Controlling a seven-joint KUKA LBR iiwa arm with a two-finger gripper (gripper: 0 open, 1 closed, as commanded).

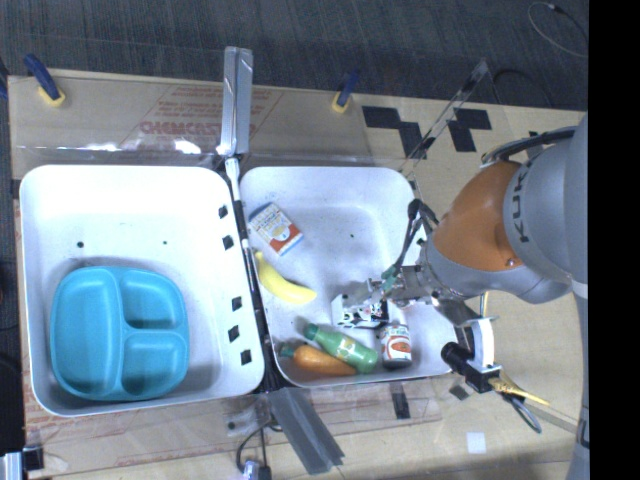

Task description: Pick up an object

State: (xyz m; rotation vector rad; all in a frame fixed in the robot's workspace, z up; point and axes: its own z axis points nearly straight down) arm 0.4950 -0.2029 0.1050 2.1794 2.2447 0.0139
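Observation:
The right bin [330,183] holds several small items. A white carton with orange and blue print [275,228] lies near its upper left, and a yellow banana [283,285] below it. Along the front wall lie a green bottle [342,347], an orange carrot [318,362] and a small red-labelled can [397,347]. My gripper [378,293] reaches down into the bin's right half, just above a black-and-white patterned object [358,314]. Nothing shows between its fingers.
The left bin [120,183] holds a blue divided tray [120,333] in its lower half. A metal divider [237,98] stands between the bins at the back. The arm's grey and orange body [500,233] hangs over the right bin's right wall.

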